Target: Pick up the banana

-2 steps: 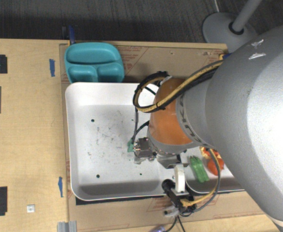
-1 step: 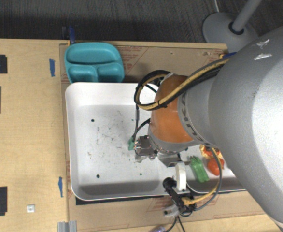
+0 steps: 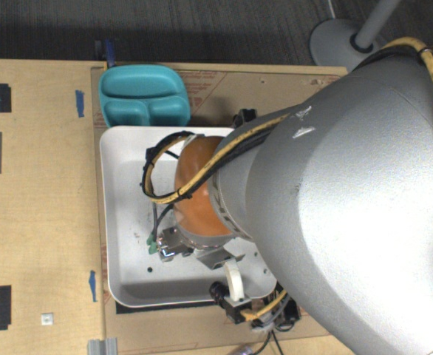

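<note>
Bench: flat tan cardboard-looking bench top (image 3: 39, 220), with dark square marks and bits of blue tape along its left part, lots of bare room there.
Tray: teal moulded plastic tray (image 3: 144, 95), rounded corners, sits just beyond the bin's far-left corner.
Bin: shallow white plastic bin (image 3: 124, 220), smooth with rounded rim; its left strip is open floor, the rest is under the arm.
Arm: big grey arm with orange band (image 3: 198, 191), yellow-and-black cables looping over it, hangs right over the bin.
Gripper: two-finger gripper (image 3: 165, 248) low near the bin floor, honestly can't tell its state.
Banana: can't spot it anywhere, arm's covering most of the bin.
</note>
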`<state>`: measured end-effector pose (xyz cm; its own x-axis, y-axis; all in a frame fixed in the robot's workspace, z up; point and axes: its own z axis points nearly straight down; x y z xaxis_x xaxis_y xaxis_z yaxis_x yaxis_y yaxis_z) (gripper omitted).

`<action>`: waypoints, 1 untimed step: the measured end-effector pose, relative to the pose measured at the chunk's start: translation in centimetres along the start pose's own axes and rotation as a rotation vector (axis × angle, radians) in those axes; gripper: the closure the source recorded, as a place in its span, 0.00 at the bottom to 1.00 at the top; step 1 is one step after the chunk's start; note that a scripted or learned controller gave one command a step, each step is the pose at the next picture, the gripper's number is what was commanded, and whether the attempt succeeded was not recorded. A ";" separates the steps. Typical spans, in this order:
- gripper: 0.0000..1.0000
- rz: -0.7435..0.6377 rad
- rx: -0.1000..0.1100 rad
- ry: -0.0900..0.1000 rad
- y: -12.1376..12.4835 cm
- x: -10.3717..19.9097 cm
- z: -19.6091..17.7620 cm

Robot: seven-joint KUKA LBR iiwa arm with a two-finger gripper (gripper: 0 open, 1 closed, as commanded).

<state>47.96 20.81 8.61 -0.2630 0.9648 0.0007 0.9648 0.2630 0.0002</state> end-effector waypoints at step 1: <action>1.00 0.139 -0.003 -0.002 0.3 0.8 0.0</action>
<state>48.03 21.62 8.60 -0.1267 0.9919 -0.0014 0.9919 0.1267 0.0036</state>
